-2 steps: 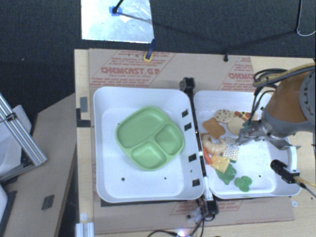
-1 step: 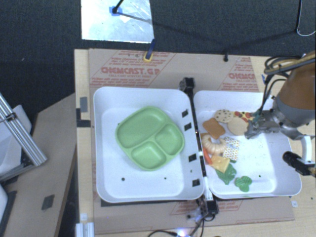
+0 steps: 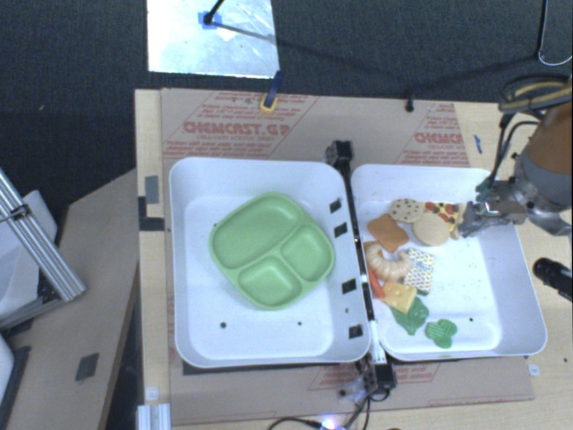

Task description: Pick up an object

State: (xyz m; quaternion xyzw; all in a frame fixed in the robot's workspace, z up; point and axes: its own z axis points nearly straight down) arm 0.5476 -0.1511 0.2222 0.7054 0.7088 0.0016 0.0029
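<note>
Nearest me, front edge of the right bin [image 3: 524, 330]: green leafy toy [image 3: 440, 332] and another green piece [image 3: 410, 319] just beside the front wall, w/ a yellow wedge [image 3: 400, 296] touching behind.

Rest of the pile hugs that bin's left wall: shrimp-like piece [image 3: 383, 262], patterned cracker square [image 3: 418, 269], orange toast slab [image 3: 388, 232], choc-chip cookie [image 3: 405, 210], pizza-like strip [image 3: 443, 210], tan bun [image 3: 432, 230]. Right half of the bin floor is bare, plenty of room there.

Gripper [image 3: 467, 222] sits low just right of the bun, at or near touching; I can't tell how the jaws stand, or if anything's between them. Bun's long axis runs roughly left-right, one end toward the gripper.

Left bin [image 3: 192, 321] has a green divided plate [image 3: 271, 250] mid-floor, turned diagonal, well clear of all four walls. Black clips along the shared divider.
</note>
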